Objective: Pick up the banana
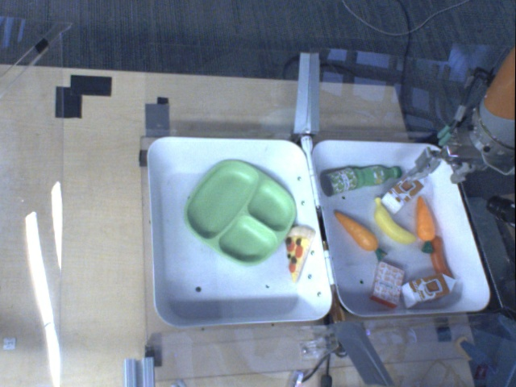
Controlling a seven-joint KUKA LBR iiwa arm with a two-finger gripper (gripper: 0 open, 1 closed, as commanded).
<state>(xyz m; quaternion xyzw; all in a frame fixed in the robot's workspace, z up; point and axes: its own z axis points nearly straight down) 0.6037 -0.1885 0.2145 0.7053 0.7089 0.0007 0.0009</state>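
Wooden bench (81, 240) carries two white bins. Yellow plastic banana (393, 223) lies mid right bin (468, 240), between two orange carrots. Metal two-finger gripper (430, 160) hovers over that bin's far right corner; jaw state indiscernible.

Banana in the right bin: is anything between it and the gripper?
Yes. A small white carton lies between the gripper at the bin's upper right and the banana, touching the banana's upper end.
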